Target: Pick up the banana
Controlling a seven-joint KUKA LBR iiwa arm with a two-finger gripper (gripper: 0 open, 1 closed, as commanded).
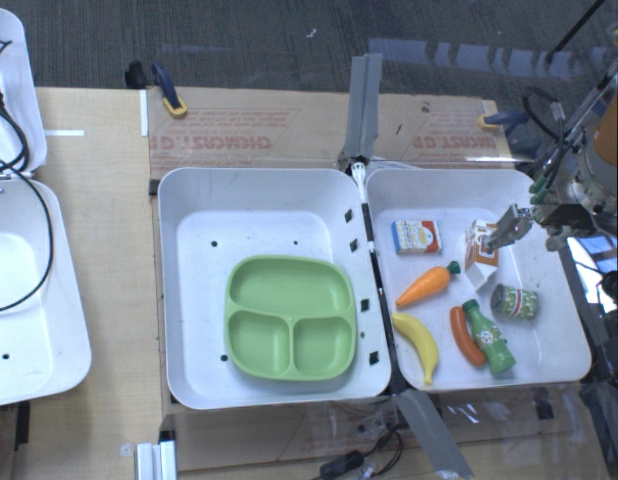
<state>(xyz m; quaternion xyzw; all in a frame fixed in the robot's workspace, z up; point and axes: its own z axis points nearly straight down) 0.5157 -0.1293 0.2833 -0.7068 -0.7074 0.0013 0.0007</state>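
Observation:
The yellow banana (417, 344) lies in the right bin (559, 368), near its front left corner, just below the orange carrot (427, 285). My gripper (509, 228) hangs over the back right part of that bin, beside a small orange and white carton (480, 252). It is well away from the banana, up and to the right of it. Nothing from the bin shows in the gripper.
Around the banana in the right bin are a red sausage (465, 335), a green bottle (490, 339), a small can (516, 303) and a blue and white carton (416, 235). The left bin (189, 268) holds a green divided plate (289, 318).

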